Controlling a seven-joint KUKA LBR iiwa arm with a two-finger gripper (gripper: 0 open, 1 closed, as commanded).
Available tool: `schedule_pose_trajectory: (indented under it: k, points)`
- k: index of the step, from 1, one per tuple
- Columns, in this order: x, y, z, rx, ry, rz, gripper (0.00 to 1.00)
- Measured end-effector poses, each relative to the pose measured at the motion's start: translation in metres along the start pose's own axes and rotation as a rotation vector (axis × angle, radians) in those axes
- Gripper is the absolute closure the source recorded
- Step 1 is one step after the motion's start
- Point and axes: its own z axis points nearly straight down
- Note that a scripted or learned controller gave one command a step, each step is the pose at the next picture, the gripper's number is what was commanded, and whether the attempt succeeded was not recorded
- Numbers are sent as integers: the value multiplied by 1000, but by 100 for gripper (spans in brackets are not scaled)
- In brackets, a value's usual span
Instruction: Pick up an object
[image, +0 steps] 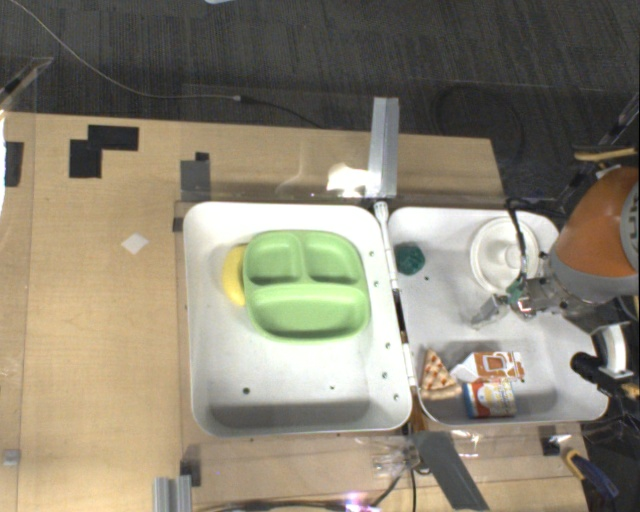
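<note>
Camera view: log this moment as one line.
gripper: low in right white bin, nothing seen held | near: white round bowl | left white bin: green divided plastic tray

Glossy plastic bins (300, 400), matt tray (305, 285).

Arm (610, 250): you see a grey shell with a rounded orange band.
Cable: black, looping just above the gripper (505, 302).
Gripper: small and metallic, grey fingers, green and red specks.

Green divided plate (303, 284) over a yellow object (232, 277); teal ball (410, 260); white bowl (497, 254); white bins (290, 405).
</note>
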Motion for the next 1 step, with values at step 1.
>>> schedule_pose_trajectory:
  k: [1]
  points:
    - [-1, 2, -13, -6, -3, -1, 100]
